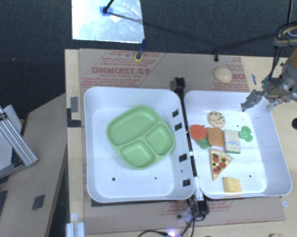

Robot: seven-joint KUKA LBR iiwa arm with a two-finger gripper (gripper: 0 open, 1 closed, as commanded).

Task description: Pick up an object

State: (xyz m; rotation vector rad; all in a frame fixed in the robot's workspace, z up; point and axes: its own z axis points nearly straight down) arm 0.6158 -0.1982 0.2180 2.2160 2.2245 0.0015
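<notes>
The right bin (267, 157) holds several toy foods: a speckled cookie (216, 119), a red tomato slice (198, 131), an orange toast piece (216, 137), a patterned wafer (232, 141), a green broccoli (245, 133), a pizza slice (219, 163) and a yellow cheese block (232, 184). My gripper (261, 103) hovers over the bin's far right corner, above and to the right of the cookie. It is open, with nothing between its fingers.
The left bin (96, 172) holds a green divided plate (141, 136). A beige egg-shaped object (223, 74) lies on the bench behind the right bin. A black divider with clips (184, 132) runs between the bins.
</notes>
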